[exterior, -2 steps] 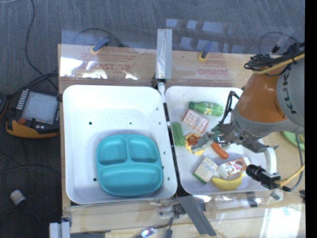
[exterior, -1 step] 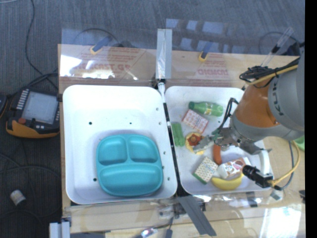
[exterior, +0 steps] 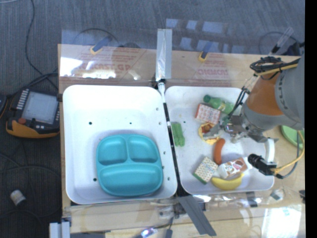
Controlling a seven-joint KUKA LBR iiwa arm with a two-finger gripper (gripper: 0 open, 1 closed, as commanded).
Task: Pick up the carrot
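The carrot (exterior: 218,150) is a short orange piece lying near the middle of the right bin (exterior: 187,182), pointing roughly toward the front. My gripper (exterior: 229,128) hangs just above and to the right of the carrot's far end, low over the bin floor. Nothing shows clearly between its tips. The grey arm with its orange band (exterior: 261,99) reaches in from the right.
Around the carrot lie a yellow-orange toy (exterior: 206,129), a pink box (exterior: 208,114), a green bottle (exterior: 214,102), a green vegetable (exterior: 178,134), a green-white box (exterior: 205,169), a small carton (exterior: 233,168) and a banana (exterior: 227,183). A blue divided plate (exterior: 130,163) sits in the left bin (exterior: 79,133).
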